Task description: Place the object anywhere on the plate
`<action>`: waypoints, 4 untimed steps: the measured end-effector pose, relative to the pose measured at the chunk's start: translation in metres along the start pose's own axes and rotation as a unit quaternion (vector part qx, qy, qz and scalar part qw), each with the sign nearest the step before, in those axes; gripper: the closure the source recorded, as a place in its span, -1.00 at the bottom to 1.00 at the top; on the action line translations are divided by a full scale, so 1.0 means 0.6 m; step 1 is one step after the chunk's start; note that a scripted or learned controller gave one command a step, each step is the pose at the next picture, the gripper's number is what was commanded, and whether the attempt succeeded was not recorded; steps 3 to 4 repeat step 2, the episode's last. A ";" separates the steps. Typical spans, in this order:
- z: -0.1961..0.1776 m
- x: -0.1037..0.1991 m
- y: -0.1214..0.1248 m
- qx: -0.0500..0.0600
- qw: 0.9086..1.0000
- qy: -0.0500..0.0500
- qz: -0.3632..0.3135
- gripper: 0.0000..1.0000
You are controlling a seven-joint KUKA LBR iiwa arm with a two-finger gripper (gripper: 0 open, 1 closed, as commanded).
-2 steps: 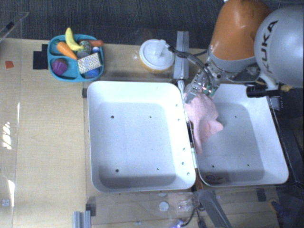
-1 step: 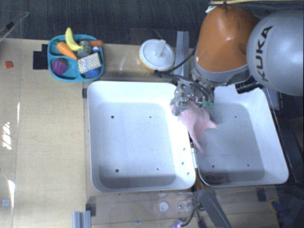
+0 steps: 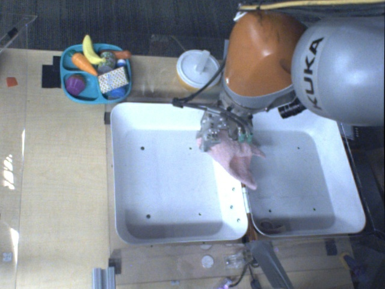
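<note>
A pink, floppy cloth-like object hangs in the air over the seam between the two bins. Its upper end is caught in my gripper, which is shut on it just under the orange wrist band. The lower end droops toward the right bin's left wall. Far off at the upper left, on the bench, lies the blue divided plate. It holds toy food: a banana, a carrot, a purple piece and a pale block.
The left white bin and right white bin lie side by side below the arm. A yellow cup with a white lid stands behind the left bin. A small dark scrap lies at the right bin's front edge.
</note>
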State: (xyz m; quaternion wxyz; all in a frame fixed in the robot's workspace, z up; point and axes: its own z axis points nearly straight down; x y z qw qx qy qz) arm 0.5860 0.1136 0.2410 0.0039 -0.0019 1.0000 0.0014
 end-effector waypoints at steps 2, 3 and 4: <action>0.014 0.040 0.074 0.000 1.000 0.000 -0.001 -1.00; 0.014 0.040 0.074 0.000 1.000 0.000 -0.001 -1.00; 0.014 0.040 0.074 0.000 1.000 0.000 -0.001 -1.00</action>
